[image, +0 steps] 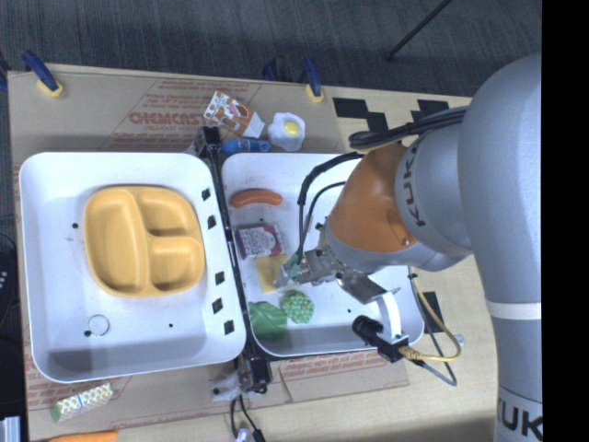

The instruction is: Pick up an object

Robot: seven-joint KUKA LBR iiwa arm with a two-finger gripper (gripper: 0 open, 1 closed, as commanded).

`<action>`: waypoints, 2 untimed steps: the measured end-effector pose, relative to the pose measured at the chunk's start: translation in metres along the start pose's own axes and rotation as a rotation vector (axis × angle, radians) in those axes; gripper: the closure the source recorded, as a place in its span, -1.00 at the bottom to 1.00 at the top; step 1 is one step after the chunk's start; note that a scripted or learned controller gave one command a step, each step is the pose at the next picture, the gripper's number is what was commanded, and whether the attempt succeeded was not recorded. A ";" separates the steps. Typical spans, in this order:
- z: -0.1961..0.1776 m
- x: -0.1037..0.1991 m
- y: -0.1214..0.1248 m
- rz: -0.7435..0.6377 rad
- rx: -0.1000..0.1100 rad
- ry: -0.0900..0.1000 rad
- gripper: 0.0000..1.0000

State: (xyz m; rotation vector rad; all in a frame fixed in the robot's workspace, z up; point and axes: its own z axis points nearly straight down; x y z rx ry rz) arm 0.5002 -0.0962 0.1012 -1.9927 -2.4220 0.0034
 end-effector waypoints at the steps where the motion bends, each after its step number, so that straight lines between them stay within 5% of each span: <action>1: 0.000 0.000 0.000 0.000 0.000 0.000 -1.00; 2: 0.010 -0.020 0.051 0.200 -0.002 -0.001 -1.00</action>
